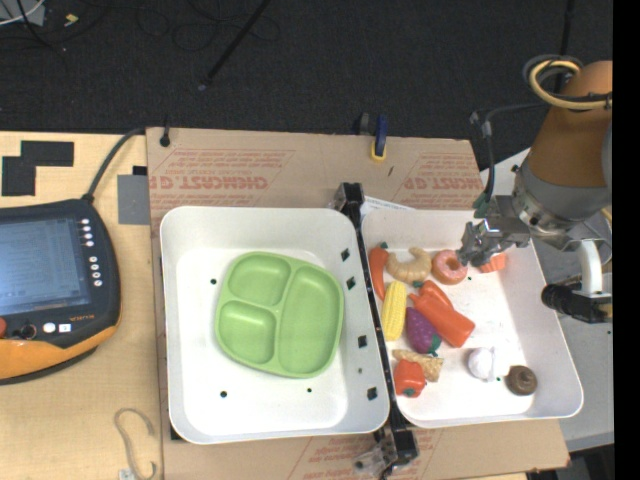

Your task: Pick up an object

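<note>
The end effector [480,240] is seen low over the right bin [545,368], at its far edge beside a pink doughnut [449,267]; whether anything is gripped cannot be told. Toy foods are scattered nearby; a green divided plate [280,314] lies in the left bin [190,268].
</note>
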`<action>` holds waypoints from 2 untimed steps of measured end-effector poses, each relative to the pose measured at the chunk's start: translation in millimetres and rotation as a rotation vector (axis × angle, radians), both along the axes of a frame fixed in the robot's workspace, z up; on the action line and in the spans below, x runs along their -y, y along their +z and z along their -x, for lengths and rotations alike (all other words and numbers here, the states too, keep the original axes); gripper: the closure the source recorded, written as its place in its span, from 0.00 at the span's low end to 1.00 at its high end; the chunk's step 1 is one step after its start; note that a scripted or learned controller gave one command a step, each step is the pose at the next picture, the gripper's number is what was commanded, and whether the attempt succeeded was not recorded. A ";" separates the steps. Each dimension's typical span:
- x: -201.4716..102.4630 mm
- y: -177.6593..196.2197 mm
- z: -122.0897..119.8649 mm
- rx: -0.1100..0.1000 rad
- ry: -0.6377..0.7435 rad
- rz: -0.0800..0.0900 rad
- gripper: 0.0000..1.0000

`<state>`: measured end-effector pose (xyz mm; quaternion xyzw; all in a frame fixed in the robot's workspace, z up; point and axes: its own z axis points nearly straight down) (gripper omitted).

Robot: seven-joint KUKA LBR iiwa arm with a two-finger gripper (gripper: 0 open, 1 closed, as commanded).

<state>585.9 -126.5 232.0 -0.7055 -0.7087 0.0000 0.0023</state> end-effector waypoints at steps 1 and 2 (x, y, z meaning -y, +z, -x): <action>-54.8 -9.7 0.5 -0.001 0.000 0.000 1.00; -101.7 0.7 11.0 -0.001 -0.001 0.000 1.00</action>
